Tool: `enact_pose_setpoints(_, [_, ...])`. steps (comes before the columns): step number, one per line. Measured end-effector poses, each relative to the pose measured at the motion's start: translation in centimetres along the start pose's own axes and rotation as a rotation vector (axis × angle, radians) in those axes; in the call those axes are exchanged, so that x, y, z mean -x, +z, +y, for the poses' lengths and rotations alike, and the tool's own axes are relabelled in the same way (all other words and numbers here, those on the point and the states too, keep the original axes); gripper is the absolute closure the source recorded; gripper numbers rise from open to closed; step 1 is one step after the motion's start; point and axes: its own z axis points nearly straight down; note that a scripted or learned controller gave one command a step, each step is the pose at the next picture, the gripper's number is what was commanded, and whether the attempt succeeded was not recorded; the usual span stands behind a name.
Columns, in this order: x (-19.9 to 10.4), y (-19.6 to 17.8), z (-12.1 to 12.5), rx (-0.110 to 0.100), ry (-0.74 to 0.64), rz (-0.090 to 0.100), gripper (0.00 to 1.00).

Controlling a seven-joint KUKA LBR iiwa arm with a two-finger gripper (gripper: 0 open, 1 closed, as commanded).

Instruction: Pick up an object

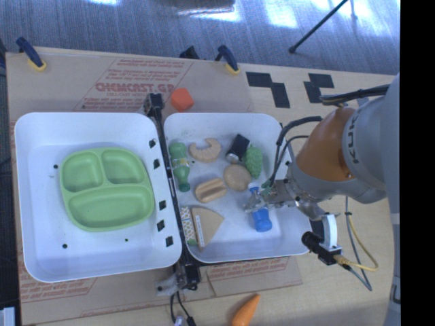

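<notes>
Right now the grey arm with its orange band reaches in from the right and hangs its two-finger gripper (262, 201) low over the right-hand shallow white bin (224, 252), directly above a small blue plastic cylinder-like object (262, 220) lying on the bin floor near the right wall. That blue piece looks like the likeliest thing to be picked: it sits just below and slightly toward the near edge from the fingertips, so close that the metal of the gripper overlaps its top end in the view. Its long axis seems to run roughly from the fingers toward the front rim of the bin, tilted a little, though the upper part is hidden behind the gripper and I can't be sure of its full shape. Whether the fingers are spread or closed I cannot tell; the tips are lost in a tangle of metal and blue, and nothing shows plainly clamped between them. The other toys lie to the gripper's left: a round tan bun (236, 177) just beside it, a green bumpy vegetable (253, 160) behind that, a hot dog in a bun (211, 190), and a wedge-shaped sandwich (206, 224) near the front. The left bin (27, 182) holds a green divided plate (106, 189), well apart from the action. If the blue piece is the target, I'd judge the move is a short straight drop.
</notes>
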Motion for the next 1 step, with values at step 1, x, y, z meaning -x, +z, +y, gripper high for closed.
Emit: enact_pose_setpoints(1, [-2.61, -11.44, 1.13, 0.006, 0.006, -0.001, 1.0])
